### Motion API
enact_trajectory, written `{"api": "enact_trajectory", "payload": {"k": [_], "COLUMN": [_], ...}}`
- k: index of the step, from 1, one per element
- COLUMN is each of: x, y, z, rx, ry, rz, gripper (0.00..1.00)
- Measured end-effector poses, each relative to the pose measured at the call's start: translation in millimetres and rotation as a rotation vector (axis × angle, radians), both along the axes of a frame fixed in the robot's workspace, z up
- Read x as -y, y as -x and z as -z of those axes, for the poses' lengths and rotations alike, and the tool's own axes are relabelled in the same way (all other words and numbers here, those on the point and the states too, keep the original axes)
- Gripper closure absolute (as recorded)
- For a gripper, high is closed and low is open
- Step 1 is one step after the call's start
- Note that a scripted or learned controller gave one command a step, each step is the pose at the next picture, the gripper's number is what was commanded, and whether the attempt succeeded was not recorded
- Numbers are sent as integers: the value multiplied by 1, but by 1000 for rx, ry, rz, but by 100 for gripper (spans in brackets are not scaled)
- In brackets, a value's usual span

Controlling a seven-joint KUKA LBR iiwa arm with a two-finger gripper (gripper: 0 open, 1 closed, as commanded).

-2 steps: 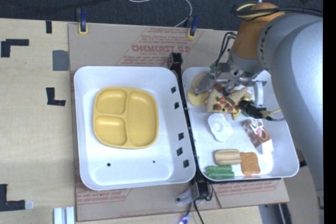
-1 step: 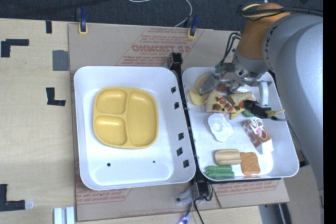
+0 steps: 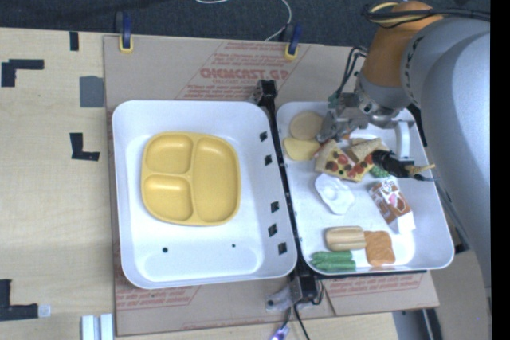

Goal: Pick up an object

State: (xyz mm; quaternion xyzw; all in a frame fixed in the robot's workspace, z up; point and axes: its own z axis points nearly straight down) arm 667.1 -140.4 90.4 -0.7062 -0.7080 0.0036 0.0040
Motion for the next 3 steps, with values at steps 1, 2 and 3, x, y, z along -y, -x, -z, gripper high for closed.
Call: {"api": "enact_trajectory", "payload": {"k": [1,2,3], "x": [0,-44,-45], "y": [0,0,10], "z": [0,8,8], "rx": [0,3,8], "ry": [1,4,2], "rz": [0,0,2], "gripper": [0,0,0]}}
